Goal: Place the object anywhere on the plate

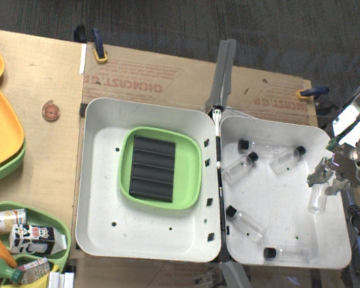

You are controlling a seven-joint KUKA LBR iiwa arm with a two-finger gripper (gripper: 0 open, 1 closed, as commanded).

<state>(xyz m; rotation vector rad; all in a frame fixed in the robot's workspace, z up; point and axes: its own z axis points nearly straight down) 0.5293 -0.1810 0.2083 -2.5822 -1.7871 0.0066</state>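
Cardboard-covered bench, two white bins side by side: left bin (90,227) has a green plate (189,174) carrying a dark ribbed block (153,168); right bin (324,251) holds several clear vials with black caps.

Gripper (325,180) sits over the right bin's right edge, with one clear vial (317,199) hanging upright at its tips. Looks pinched near the top, but whether the grip is real I can't tell.

Risks:
- Smooth vial, shallow pinch: could slip on the carry across the divider.
- Block fills most of the plate, so vial could roll off onto the bin floor.
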